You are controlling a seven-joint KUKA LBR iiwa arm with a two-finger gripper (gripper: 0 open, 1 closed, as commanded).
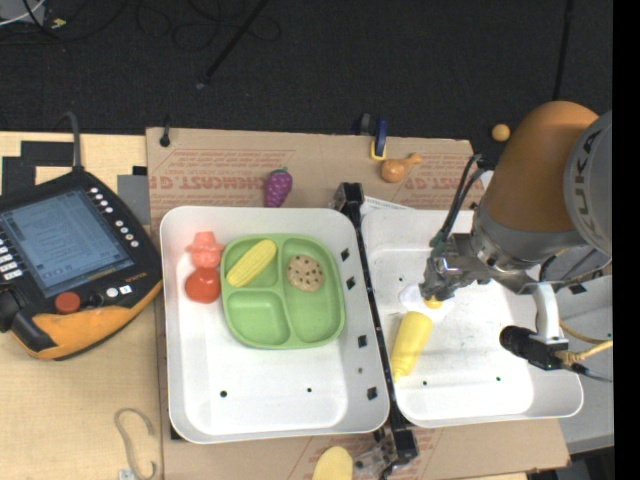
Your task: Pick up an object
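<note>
Two white bins side by side: left bin (190, 388) holds a red toy figure (203, 268) and a green divided tray (275, 323) carrying corn (249, 261) and a cookie (304, 272). Right bin (480, 388) holds a yellow bottle (410, 340), lying tilted. Gripper (436, 293) sits just above the bottle's tip, grip unclear.

Red printed lettering runs upside down across the brown cardboard sheet (230, 173) behind the two white bins; it is too blurred to make out with any certainty. On the grey arm (590, 183) at right, part of the maker's name shows in dark capitals, reading "KU". The pendant's screen (60, 236) text is illegible.
</note>
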